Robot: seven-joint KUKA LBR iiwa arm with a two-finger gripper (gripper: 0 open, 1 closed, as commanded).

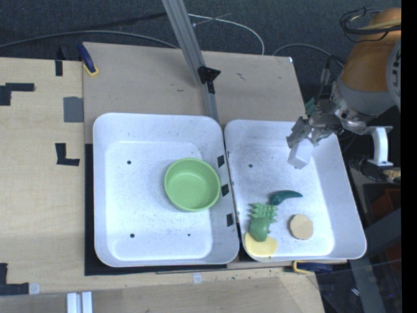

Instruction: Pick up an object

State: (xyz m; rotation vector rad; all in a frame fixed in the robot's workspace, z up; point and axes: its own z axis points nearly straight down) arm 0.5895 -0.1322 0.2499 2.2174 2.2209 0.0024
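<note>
Two white bins sit side by side on the counter. The right bin carries four small things near its near edge: a green spiky toy standing against the left wall, a yellow piece touching the toy's near end, a dark teal curved piece just beyond the toy, and a tan round disc to the toy's right, apart from it. All four look small, matte and plastic. The disc lies flat.

The jaws hang over the far part of the right bin, well apart from the four things. They point down and to the left. A pale grey, blocky shape shows at their tip; whether it is a finger or a held thing cannot be told, nor how far open they are. Nothing in the bin touches them.

The left bin holds a green bowl, upright, right of the bin's middle and near the wall shared with the right bin. A grey pole crosses the far counter at a slant.
</note>
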